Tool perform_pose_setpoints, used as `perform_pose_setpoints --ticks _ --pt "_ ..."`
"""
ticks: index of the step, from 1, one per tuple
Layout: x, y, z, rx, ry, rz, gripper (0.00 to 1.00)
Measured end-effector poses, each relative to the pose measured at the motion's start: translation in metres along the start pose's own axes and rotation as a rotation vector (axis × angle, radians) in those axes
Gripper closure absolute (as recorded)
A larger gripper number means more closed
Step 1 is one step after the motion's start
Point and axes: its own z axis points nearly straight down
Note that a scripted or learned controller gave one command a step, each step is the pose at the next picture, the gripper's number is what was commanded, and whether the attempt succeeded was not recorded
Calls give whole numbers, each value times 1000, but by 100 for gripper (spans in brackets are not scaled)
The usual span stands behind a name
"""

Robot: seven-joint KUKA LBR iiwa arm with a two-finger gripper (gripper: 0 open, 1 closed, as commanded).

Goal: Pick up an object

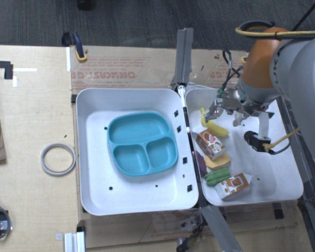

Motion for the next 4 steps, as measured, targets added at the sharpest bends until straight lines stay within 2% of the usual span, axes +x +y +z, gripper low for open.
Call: perform_pose_setpoints --ticks 1,2,3,4 --pt "3 17 25 -4 -1 -533 0" --pt "-9 -17 25 -4 -1 -775 0" --pt "-11 -17 16 -5 -1 -767 100" --pt "51 6 -75 -3 -1 -451 100"
